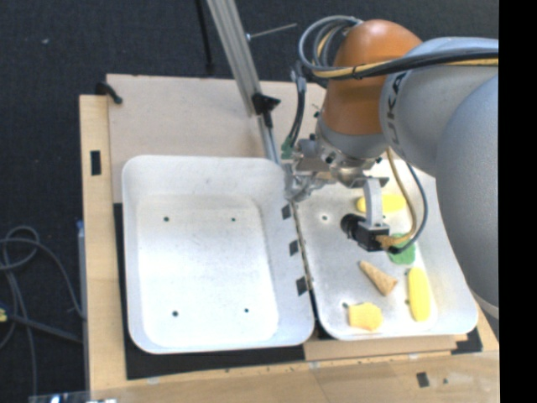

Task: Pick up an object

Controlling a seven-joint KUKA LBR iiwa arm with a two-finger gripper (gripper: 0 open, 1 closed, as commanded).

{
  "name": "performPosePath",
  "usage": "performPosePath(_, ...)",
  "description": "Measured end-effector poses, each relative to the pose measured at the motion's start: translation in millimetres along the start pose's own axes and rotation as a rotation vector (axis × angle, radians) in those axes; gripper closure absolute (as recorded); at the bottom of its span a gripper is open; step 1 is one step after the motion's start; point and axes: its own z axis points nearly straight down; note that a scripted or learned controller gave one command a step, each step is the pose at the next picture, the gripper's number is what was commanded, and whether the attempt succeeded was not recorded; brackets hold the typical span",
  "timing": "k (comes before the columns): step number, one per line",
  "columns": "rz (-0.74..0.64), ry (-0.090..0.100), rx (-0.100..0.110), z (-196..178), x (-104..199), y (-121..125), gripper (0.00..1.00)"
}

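The yellow cob in the right-hand bin looks light and stiff (probably plastic); grasp across its narrow middle. Whether the jaws are spread cannot be told.

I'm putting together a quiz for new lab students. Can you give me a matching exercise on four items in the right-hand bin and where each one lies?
All four lie in the right bin.

Things:
1. tan wedge
2. long yellow piece
3. yellow chunk
4. green piece

Places, as the view shows them:
A. lowest and furthest left of the four
B. furthest right of the four
C. highest of the four
D. between the chunk and the green piece

Pairs: 1-D, 2-B, 3-A, 4-C
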Motion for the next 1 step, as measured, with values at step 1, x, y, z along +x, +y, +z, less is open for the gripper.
performPosePath(1,0.002,-0.001,0.002,8.5,49.7,3.0,1.0)
